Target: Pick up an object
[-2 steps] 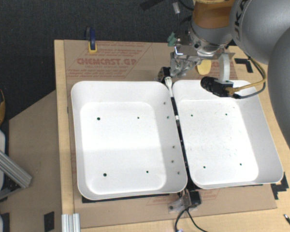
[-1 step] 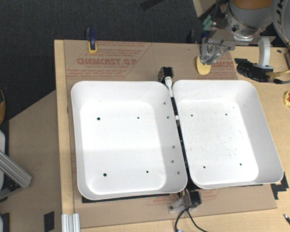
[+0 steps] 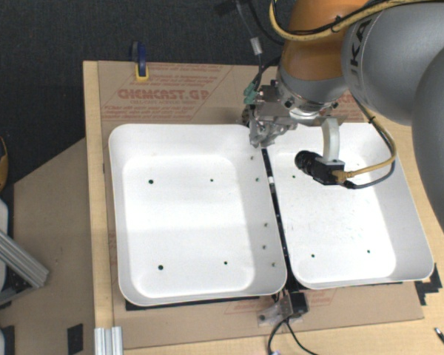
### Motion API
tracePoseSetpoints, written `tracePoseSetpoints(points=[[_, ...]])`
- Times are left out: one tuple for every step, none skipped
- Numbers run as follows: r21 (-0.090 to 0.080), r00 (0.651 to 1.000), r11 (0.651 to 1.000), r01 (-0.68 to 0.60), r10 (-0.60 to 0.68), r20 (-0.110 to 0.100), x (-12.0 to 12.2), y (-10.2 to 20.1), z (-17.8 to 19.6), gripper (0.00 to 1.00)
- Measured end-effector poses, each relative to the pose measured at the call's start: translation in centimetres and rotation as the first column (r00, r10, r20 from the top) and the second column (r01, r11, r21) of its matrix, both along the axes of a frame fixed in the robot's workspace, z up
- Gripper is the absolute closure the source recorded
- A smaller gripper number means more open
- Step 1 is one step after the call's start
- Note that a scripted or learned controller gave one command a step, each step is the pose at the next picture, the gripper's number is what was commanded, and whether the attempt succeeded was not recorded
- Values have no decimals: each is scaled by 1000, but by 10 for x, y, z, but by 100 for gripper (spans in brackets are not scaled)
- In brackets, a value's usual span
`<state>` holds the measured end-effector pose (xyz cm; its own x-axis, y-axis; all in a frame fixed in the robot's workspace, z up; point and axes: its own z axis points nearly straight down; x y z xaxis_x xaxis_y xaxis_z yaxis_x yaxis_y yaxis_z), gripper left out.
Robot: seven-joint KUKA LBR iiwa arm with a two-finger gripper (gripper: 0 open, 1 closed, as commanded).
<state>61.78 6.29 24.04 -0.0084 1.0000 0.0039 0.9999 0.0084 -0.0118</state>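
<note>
1. Where the object lies, and how it sits relative to the tool [image 3: 263, 133], cannot be told.
2. The tool hangs over the far right corner of the left bin [image 3: 118, 198], at the seam with the right bin [image 3: 355, 228]; whether it is spread or pressed together cannot be told.
3. A black fitting [image 3: 316, 166] on the arm [image 3: 399, 43] hangs to the right of the left bin, over the right bin's far part.
4. Both bins rest on the counter [image 3: 177, 95], and a blue clamp [image 3: 140, 58] stands beyond the left bin's far edge.

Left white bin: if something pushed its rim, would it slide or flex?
The left white bin looks shallow and thin-walled, so probably light and somewhat flexible. Dark dots on its floor may be fasteners, so it might not slide.
</note>
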Motion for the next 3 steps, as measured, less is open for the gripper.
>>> tracePoseSetpoints(points=[[-1, 1000, 1000, 2, -2, 24, 14, 48, 94, 100], [-3, 1000, 1000, 0, 0, 2, 36, 133, 1, 100], [2, 1000, 1000, 3, -3, 24, 45, 163, 104, 100]])
